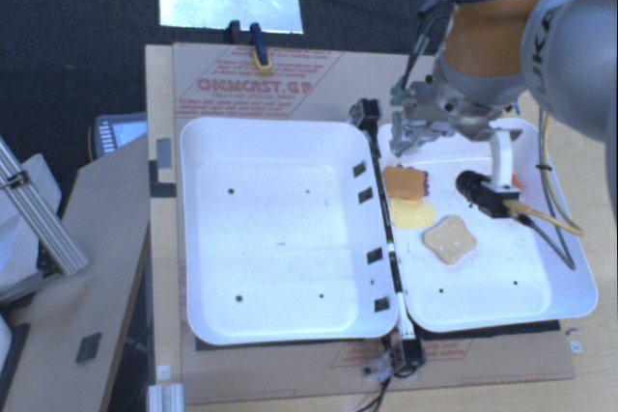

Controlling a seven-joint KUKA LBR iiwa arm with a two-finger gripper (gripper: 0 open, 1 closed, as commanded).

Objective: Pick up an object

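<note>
The gripper point(404, 138) hangs just right of the frame's centre, over the upper-left corner of the right bin point(541, 294). Whether it is apart or together cannot be told from this slanted view, and nothing shows clamped in it. Its likeliest target, an orange-brown slab point(405, 181), lies directly below it in the frame, close against the bin's left wall. That is the main risk: a descent could clip the wall or the rim shared with the left bin point(280, 236). The slab also looks flat and seems to touch the yellow piece point(415, 215) just under it, so a grasp might slide off, close on nothing, or nudge both away. By count there are two bins, one slab, one yellow piece and one toast-shaped slice point(450, 239), with the three items all in the right bin.
</note>
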